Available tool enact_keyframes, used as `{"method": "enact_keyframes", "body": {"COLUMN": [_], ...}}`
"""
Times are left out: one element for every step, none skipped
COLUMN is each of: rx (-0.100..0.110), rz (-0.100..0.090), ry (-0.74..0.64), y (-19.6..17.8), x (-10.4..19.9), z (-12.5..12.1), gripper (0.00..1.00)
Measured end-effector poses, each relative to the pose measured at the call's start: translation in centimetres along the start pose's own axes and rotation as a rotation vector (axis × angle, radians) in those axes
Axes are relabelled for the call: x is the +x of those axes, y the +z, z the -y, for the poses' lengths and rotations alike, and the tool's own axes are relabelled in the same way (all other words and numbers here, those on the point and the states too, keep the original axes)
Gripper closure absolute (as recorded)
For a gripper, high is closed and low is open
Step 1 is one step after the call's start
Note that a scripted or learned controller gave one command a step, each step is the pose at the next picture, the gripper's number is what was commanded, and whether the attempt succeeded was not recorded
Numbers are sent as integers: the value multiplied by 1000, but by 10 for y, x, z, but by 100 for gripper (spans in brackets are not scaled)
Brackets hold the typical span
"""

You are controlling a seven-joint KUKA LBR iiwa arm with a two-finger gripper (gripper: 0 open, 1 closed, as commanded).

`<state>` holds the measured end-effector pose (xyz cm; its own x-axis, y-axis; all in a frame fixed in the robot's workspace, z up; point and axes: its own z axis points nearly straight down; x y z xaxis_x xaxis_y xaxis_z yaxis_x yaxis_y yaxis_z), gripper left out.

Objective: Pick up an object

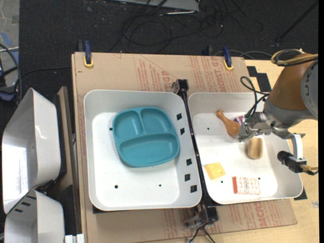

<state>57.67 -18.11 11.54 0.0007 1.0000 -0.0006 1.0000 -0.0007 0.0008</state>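
In the right bin (288, 184) lie several objects. A brown wooden spoon-like piece (228, 123) lies at the upper middle, and a tan rounded block (254, 148) sits just right of it and lower. A yellow square (214, 170) and a red-and-white packet (246, 185) rest near the front. My gripper (249, 129) hangs low over the bin, between the wooden piece and the tan block, close to both. The orange-banded arm (293, 87) reaches in from the right.
A teal divided plate (146, 136) lies in the left bin (98, 186). Black clips (188, 161) line the wall between the two bins. Another white bin (30, 135) stands off the bench at the left. Cables run across the dark floor behind.
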Motion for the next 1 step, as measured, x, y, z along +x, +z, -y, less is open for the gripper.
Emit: {"method": "enact_keyframes", "body": {"rx": [-5], "rz": [2], "ry": [-3], "y": [-64], "x": [1], "z": [-3], "gripper": [100]}}
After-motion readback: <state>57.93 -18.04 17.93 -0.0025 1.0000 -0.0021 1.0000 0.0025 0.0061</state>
